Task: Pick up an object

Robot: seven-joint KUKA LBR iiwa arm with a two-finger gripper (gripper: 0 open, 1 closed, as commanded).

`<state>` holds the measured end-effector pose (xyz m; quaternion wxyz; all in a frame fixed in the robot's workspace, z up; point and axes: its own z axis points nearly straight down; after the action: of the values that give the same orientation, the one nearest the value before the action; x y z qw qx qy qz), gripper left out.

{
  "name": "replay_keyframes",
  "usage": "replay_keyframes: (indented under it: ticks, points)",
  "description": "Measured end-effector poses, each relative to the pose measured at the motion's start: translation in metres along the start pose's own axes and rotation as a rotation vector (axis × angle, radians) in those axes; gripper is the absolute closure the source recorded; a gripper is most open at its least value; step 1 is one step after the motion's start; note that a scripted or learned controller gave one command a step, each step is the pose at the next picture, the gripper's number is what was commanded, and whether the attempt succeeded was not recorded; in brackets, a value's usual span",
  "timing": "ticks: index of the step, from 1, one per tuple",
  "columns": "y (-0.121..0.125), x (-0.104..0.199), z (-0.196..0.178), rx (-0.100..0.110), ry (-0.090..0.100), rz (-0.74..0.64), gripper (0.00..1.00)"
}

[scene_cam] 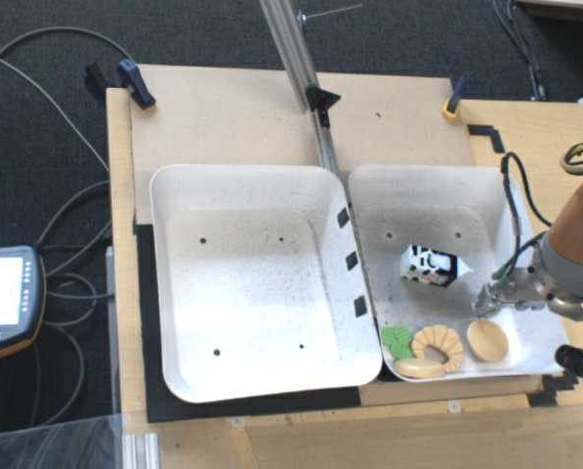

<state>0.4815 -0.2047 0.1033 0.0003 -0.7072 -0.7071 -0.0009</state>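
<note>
Gripper (pixel 488 299) hovers above tan disc (pixel 487 341) in right bin (pixel 408 189).
You cannot tell its opening or hold; disc looks light, stiff, smooth — grip across its edges.

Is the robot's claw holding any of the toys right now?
It cannot be told. The gripper sits low in the right bin, just above the tan disc, but nothing is visibly between its fingers.

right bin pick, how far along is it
Done: the hand is down inside the right bin, just above the round tan piece. In hand: nothing visibly gripped. Left: grasp and lift; the black-and-white toy, croissant and green piece lie untouched.
</note>
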Motion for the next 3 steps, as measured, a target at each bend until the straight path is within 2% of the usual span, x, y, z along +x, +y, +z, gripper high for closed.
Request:
replay_keyframes:
  ticks: [1,3]
  points:
    - [0.001,0.006,-0.061,-0.006,-0.004,-0.002,1.00]
    - [0.009,0.009,-0.150,-0.006,-0.005,-0.002,1.00]
